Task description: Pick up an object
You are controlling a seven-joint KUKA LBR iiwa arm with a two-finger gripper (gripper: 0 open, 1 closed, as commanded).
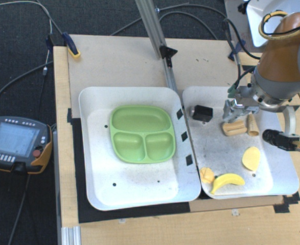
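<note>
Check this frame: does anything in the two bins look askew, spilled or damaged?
Nothing stands out. The green divided plate lies flat in the left bin. The right bin holds loose items: black block, wooden pieces, banana, with the gripper over the wooden pieces.

Tan wooden block [235, 128] — lying flat in right bin [272, 188] — beside banana [227, 181].

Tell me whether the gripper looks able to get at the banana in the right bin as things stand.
Probably yes. The banana lies in the open near the front of the right bin, with an orange piece just to its left and nothing on top. The gripper hangs over the tan blocks farther back in that bin.
</note>
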